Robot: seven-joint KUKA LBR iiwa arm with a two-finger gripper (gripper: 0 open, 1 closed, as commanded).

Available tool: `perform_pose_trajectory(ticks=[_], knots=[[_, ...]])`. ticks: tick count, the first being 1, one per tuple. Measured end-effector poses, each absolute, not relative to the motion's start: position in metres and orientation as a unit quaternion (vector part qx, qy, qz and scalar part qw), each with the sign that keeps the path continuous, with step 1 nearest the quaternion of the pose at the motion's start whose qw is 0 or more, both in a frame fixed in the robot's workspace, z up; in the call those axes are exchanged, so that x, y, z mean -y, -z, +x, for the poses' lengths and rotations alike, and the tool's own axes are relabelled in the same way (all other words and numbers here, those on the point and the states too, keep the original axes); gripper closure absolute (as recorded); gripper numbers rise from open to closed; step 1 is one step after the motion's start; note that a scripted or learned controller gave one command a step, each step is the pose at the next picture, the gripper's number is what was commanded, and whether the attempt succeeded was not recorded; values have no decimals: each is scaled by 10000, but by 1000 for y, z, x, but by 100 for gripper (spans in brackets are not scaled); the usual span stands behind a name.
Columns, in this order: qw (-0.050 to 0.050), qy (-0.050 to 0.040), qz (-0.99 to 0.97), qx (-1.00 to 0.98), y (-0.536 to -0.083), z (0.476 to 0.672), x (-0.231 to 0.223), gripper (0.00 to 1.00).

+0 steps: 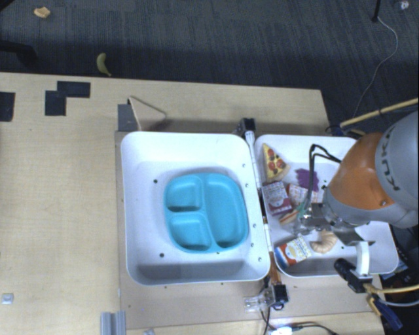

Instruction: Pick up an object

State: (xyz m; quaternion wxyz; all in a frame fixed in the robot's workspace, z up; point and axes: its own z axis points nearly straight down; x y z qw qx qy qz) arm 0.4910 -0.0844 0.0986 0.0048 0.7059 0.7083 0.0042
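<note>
Glossy blue plastic tray (206,211), smooth white plastic bins (141,196), matt wooden bench (59,216)

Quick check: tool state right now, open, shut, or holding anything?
Tool: cannot be told; it sits low in the right bin over the small packets, with nothing visibly held.

Two white bins (131,196), one blue tray (206,212), one arm (366,183)

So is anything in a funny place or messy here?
Yes. A small banana and a tan crumb-like bit lie on the dark floor beyond the bench, far from the right bin where the other toy foods sit jumbled together.
</note>
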Motion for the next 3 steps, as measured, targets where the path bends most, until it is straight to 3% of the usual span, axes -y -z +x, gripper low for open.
perform_pose_trajectory(ticks=[1, 2, 3], knots=[[10, -24, 7048, -7094, -185, 572, 3, 100], [6, -7, 7050, -7092, -185, 571, 5, 0], [6, -4, 7059, -7083, -184, 502, 57, 0]])
